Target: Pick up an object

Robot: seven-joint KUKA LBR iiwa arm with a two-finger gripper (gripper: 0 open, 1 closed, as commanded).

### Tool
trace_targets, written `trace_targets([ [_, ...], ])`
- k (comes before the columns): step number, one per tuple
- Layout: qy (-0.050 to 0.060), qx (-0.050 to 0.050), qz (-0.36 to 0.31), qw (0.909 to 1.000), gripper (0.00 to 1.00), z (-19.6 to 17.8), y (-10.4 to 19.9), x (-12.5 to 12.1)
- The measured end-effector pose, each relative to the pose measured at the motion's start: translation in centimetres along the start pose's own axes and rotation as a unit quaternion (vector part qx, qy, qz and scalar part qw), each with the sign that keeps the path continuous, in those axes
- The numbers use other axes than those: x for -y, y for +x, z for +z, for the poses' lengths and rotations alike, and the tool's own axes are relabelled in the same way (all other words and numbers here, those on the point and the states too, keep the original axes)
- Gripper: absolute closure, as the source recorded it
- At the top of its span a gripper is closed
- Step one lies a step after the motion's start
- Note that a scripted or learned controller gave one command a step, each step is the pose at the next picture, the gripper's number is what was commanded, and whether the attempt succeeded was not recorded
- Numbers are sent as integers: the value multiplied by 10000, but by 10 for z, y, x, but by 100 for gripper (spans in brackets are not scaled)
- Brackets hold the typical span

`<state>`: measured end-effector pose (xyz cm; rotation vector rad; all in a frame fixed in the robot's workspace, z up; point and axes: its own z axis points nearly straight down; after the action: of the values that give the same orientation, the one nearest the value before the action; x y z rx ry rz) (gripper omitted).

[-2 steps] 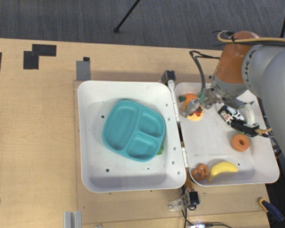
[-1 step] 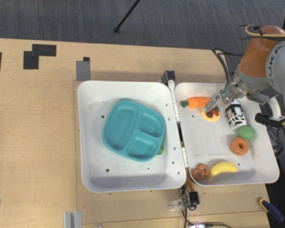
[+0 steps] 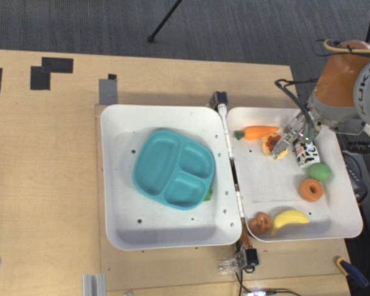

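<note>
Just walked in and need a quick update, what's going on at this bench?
A robot arm reaches in from the right, its gripper down in the right bin over a small red and yellow toy beside the carrot. Nothing looks lifted yet. A teal divided plate lies in the left bin.

right bin point(image 3: 333, 227) middle open, toys around

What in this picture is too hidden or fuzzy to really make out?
- Gripper: its fingertips merge with a red-and-yellow toy, so any grip is unclear.
- Something green peeks out under the teal divided plate; the plate hides the rest.
- Black-and-white patterned object: too small to identify.
- The arm is cut off by the right edge.
</note>
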<state>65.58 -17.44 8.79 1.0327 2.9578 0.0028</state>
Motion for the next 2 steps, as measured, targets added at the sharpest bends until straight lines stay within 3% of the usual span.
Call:
trace_targets([
  [1,-16,25,-3,10000,100,-12,-1,-2],
  [2,0,-7,-1459,9893,100,-107,50,-30],
])
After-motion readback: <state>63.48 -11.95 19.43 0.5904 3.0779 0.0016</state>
